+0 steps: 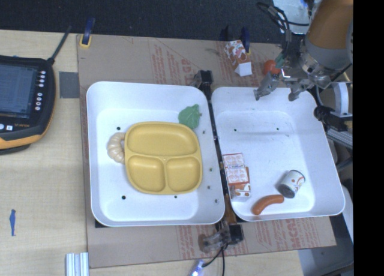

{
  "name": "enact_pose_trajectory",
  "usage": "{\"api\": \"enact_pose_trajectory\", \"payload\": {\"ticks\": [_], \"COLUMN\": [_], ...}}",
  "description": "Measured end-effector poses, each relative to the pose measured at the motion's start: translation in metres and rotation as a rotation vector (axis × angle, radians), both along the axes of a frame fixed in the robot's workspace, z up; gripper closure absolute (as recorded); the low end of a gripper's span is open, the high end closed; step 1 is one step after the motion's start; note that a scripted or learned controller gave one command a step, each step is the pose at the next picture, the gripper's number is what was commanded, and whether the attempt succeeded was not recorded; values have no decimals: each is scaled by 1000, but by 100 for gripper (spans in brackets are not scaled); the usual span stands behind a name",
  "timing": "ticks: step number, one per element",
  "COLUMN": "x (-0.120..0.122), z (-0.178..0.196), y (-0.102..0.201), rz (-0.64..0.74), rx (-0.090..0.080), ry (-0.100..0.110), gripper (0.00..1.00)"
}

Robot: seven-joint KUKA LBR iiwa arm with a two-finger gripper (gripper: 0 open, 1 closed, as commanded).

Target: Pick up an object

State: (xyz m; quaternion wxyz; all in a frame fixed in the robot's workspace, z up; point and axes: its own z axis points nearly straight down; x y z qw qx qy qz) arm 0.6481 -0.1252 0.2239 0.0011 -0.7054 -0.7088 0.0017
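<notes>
My gripper point(279, 92) hangs over the far edge of the right bin point(270, 122), its two dark fingers spread apart with nothing between them, so it is open. In the near part of that bin lie a small red-and-white carton point(235, 176), an orange-brown sausage point(267, 204) and a small white and dark can point(291, 183) on its side. All of them sit well toward the front, away from the gripper. The left bin point(102, 203) holds a yellow divided plate point(163, 156), a green leafy piece point(190, 116) and a beige ridged piece point(115, 147).
Behind the right bin, a small patterned box point(237, 51) stands on the cardboard, and a red object point(271, 66) sits beside the gripper. A teach pendant point(21, 101) lies at the far left. Clamps sit between the bins, front and back.
</notes>
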Motion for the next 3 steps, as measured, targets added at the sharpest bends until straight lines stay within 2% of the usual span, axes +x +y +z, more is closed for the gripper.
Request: {"api": "enact_pose_trajectory", "payload": {"ticks": [1,2,3], "x": [-46,-134,-52], "z": [-84,-133,-87], "y": [-23,-23,15], "rz": [0,0,0], "rx": [0,1,1], "ry": [2,1,-2], "gripper": [0,0,0]}}
